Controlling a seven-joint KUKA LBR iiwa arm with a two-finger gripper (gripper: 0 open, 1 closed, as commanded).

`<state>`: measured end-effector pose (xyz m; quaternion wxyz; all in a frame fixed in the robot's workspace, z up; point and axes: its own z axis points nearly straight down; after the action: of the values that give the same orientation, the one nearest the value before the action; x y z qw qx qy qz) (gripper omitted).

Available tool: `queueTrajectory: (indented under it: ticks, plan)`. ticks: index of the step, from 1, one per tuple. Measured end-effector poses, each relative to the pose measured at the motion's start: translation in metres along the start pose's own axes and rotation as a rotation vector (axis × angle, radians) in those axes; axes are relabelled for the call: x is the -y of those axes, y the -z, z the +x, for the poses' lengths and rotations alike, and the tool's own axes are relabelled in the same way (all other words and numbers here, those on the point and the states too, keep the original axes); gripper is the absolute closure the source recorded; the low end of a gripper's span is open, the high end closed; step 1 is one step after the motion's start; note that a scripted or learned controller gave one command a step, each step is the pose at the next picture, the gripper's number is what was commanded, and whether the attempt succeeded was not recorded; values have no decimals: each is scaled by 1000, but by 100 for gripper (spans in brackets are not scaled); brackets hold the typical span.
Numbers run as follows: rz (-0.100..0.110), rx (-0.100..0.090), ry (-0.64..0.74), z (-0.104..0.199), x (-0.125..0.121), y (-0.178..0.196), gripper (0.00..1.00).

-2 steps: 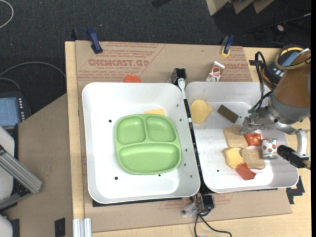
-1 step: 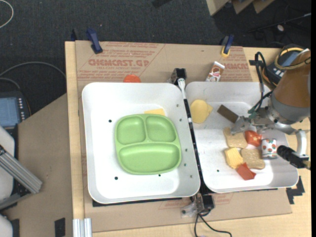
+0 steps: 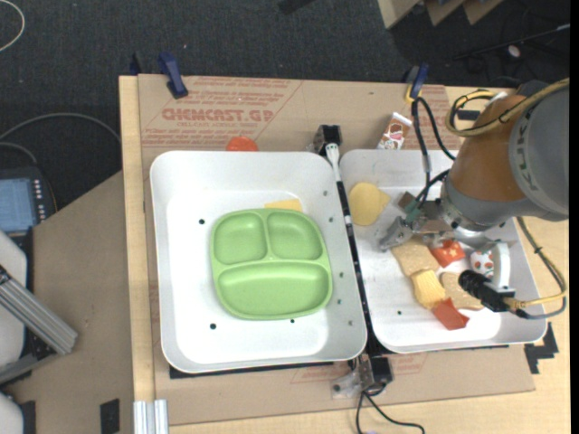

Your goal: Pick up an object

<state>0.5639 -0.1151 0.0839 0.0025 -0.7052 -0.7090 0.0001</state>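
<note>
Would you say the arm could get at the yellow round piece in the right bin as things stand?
Probably yes: the yellow round piece lies uncovered near the right bin's left wall, apart from the other pieces, and the gripper hangs just beside it.

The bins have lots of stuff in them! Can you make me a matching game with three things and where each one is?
Things:
1. green divided plate
2. round yellow piece
3. red block

Places:
A. right bin, near its front edge
B. middle of the left bin
C. right bin, back left part

Pairs: 1-B, 2-C, 3-A
</note>
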Motion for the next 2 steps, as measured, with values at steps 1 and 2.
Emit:
queueTrajectory:
  ticks: [1, 2]
  plan:
    - [0, 2, -9, -23, 69, 1, 0]
    - [-9, 7, -7, -23, 65, 12, 100]
